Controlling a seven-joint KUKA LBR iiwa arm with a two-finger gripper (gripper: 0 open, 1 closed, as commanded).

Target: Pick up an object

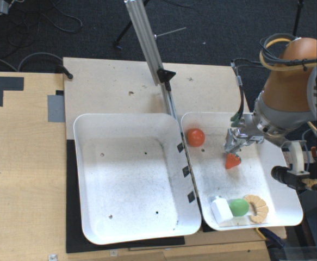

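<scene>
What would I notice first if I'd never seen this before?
Probably the big orange-banded robot arm reaching in from the right, with its gripper low over a small red strawberry-like toy in the right bin. Next, the orange ball near that bin's far left corner, and a green ball near its front edge.

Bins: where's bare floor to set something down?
The left bin has bare floor wall to wall. In the right bin, the orange ball, the pincer over the red piece, and the near-corner cluster around the green ball crowd it.
</scene>
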